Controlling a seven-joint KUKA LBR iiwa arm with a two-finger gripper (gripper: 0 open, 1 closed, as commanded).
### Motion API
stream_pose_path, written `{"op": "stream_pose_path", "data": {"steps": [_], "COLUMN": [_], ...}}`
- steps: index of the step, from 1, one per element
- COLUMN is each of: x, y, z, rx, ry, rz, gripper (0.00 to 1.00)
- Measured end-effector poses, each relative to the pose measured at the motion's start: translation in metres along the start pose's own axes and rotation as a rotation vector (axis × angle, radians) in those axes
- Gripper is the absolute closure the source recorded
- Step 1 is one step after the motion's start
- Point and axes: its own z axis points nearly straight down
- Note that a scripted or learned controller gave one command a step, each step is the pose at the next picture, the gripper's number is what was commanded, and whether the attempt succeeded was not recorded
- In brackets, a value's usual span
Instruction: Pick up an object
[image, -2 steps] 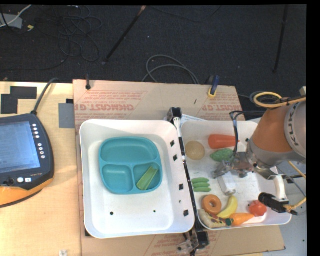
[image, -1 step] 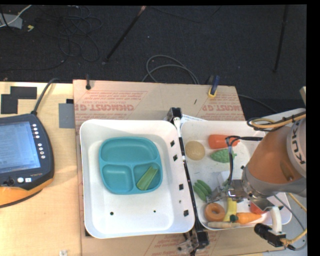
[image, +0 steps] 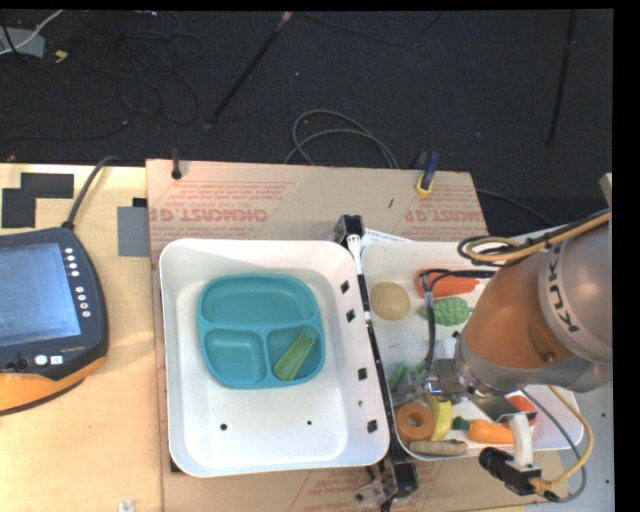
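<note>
The right bin (image: 400, 262) holds several toy foods: a tan round cookie (image: 390, 301), an orange carrot (image: 452, 284), a green leafy piece (image: 451, 311), a brown donut (image: 415, 421), a yellow piece (image: 441, 419) and another orange carrot (image: 490, 432). The arm's orange band (image: 505, 320) and grey wrist hang over the bin's middle. My gripper (image: 437, 384) reaches down near the donut and the green bits; its fingers are hidden under the wrist.
The left bin (image: 190, 420) holds a teal divided tray (image: 240, 330) with a green pickle slice (image: 295, 356) in its right compartment. A black clip bar (image: 360, 330) joins the bins. A teach pendant (image: 45, 310) lies at the far left.
</note>
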Motion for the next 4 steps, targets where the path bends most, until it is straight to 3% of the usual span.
{"op": "stream_pose_path", "data": {"steps": [1, 2, 3, 4], "x": [-0.019, -0.019, -0.02, -0.05], "y": [0.065, 0.062, 0.062, 0.166], "z": [0.0, -0.01, -0.01, -0.001], "rx": [-0.004, 0.003, 0.003, -0.008], "ry": [-0.002, 0.0, 0.0, -0.003], "rz": [0.0, 0.005, 0.006, -0.003], "gripper": [0.0, 1.0, 0.0, 0.0]}}
